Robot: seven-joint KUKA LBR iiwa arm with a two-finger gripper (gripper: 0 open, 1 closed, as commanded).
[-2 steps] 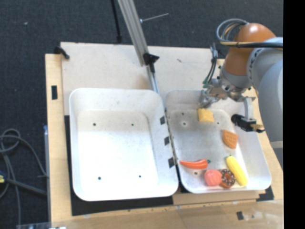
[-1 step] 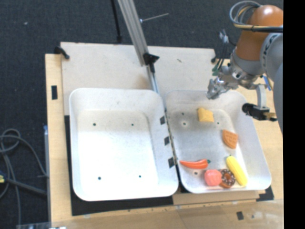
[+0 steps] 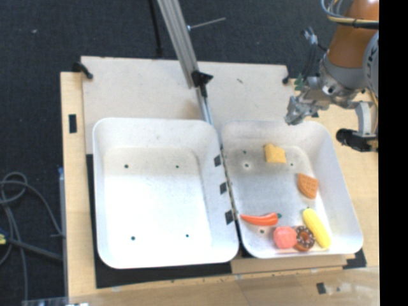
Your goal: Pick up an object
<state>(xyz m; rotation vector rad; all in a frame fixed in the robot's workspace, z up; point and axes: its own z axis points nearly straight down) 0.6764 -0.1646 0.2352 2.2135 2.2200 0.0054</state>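
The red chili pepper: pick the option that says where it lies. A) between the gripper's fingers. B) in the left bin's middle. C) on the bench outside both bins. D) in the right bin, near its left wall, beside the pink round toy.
D: the red chili pepper lies in the right bin close to its left wall, with the pink round toy just to its lower right.

Arm raised, claw [image 3: 297, 115] downward
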